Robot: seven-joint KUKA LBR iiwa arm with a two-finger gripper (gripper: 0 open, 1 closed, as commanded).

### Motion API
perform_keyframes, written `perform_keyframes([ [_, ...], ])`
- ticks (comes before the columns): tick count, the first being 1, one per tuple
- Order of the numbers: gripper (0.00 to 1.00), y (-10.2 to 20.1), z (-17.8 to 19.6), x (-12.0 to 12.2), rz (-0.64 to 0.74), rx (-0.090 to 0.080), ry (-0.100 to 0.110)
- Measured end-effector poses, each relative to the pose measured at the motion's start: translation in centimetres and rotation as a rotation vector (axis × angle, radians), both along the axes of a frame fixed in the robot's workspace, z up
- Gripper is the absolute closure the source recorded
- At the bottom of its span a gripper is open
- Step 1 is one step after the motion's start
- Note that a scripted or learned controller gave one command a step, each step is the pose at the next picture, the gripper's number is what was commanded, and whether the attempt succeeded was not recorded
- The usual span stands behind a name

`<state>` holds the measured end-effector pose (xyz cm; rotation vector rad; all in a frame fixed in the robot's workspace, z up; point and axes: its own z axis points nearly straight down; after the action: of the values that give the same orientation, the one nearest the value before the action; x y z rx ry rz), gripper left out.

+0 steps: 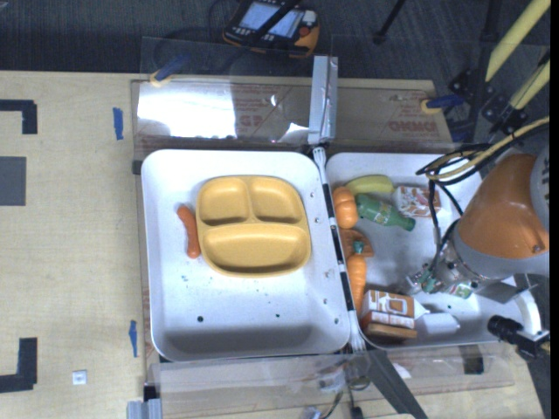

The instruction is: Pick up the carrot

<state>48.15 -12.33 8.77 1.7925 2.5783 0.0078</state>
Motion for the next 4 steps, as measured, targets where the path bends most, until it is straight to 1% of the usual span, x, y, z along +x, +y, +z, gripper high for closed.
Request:
perform_keyframes([
  [1,1.0,1.7,1.2,2.2,0.145,-0.005,0.0],
  [2,1.0,0.3,0.0,0.9,0.248,-0.004,-0.005],
  [3,1.0,2.1,3.0,-0.2,-0.43,-0.004,0.004],
  [4,1.0,2.6,-0.1,-0.2,-0.571,-0.001,0.005],
])
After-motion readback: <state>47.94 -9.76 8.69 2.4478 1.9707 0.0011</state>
